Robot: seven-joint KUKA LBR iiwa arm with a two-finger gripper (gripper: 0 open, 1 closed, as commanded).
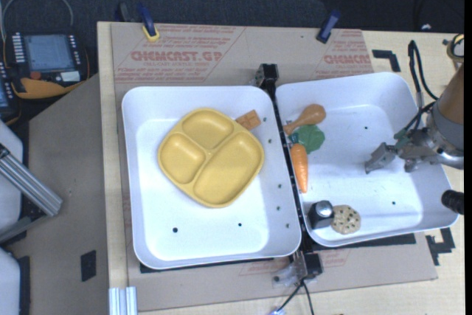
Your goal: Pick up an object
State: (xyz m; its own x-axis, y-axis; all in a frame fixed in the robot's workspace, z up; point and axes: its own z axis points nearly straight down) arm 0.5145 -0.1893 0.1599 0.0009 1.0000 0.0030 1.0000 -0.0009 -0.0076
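Observation:
The right bin (369, 96) holds an orange carrot (299, 166) by its left wall. A green leafy piece (310, 138) and a tan drumstick-shaped piece (307, 116) lie just above the carrot. Near the front wall sit a chocolate-chip cookie (345, 219) and a small black and grey object (321, 213). My gripper (391, 161) hangs over the right part of this bin, well right of the carrot. It is open, with its grey fingers (377, 159) spread and nothing between them.
The left bin (147, 188) carries a yellow divided plate (211, 156) with a small brown block (248, 119) at its upper right corner. The arm enters from the right edge. Cables run along the right bin's far right side.

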